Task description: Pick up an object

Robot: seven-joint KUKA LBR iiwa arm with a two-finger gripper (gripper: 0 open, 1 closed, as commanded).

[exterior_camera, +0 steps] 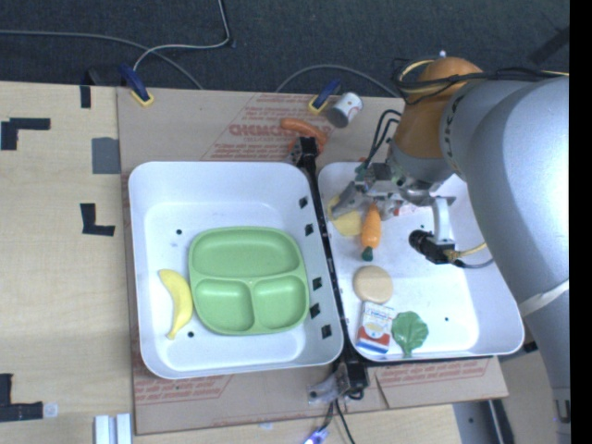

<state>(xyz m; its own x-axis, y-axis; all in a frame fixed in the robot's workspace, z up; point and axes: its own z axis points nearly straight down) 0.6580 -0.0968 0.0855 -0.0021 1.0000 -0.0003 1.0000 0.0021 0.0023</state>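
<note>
Near edge of right white bin (481,326): small printed carton (375,329), green leafy toy (410,331); beyond, round beige bun (374,283); farther, orange plastic carrot (370,228) directly under gripper (375,195), touching pale yellow piece (346,223); finger gap cannot tell

One fixed camera overhead looks down (slantwise) on both bins (148,276).

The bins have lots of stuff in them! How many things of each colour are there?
Green: 2, the divided plate and the leafy toy
Yellow: 2, the banana and a yellow piece by the carrot
Orange: 1, the carrot
Tan: 1, the round cookie
Red and white: 1, the small carton
Total: 7
</note>
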